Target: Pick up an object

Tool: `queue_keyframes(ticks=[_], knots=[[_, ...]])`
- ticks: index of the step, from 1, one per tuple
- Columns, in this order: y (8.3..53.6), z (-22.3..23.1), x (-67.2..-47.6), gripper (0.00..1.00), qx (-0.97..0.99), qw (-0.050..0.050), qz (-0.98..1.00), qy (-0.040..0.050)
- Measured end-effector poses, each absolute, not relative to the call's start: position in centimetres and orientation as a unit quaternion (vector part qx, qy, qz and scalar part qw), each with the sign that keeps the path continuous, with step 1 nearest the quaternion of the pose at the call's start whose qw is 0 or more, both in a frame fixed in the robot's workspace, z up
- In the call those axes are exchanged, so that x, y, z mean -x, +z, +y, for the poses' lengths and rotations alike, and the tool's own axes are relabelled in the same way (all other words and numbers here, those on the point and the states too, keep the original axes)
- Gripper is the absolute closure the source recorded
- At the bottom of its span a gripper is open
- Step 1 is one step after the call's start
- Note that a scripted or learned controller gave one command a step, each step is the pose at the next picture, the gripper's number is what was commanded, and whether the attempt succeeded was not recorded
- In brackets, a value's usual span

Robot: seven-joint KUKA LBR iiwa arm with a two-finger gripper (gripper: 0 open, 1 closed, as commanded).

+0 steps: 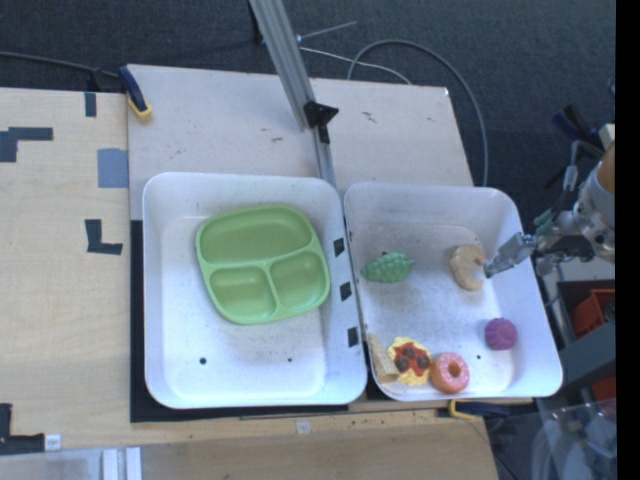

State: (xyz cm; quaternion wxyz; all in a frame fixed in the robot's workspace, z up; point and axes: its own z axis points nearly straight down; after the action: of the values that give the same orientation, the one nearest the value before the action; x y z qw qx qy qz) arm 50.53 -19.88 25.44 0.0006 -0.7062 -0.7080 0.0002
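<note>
My grey two-finger gripper (500,256) sits at the right edge of the right-hand shallow white bin (425,200), its tip just beside the pale tan bagel-shaped toy (466,266); from this slanted view I cannot tell how my tool is set, or whether it actually touches the bagel, and nothing shows as held. My arm (585,230) comes in over that bin's right rim. In the same bin a green leafy toy vegetable (388,267) lies toward the left wall, a small purple ball-like toy (501,333) rests near the right wall, and along the near wall sit a pink-iced toy doughnut (450,372) and, touching it on the left, a yellow and red toy pizza slice (405,359). The middle of this bin's floor is bare. The left-hand shallow white bin (170,288) carries a light green plastic divided plate (262,262), set toward its far side, with bare floor along the near wall. The two bins meet edge to edge. No writing can be read on anything here.
</note>
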Motion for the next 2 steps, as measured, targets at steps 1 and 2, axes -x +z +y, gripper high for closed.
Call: queue_keyframes(ticks=[1, 2], knots=[[25.4, -19.9, -50.5, 0.0, 0.706, 0.001, -0.708, 0.0002], [19.1, -20.3, -50.4, 0.0, 0.707, 0.003, -0.707, 0.0021]])
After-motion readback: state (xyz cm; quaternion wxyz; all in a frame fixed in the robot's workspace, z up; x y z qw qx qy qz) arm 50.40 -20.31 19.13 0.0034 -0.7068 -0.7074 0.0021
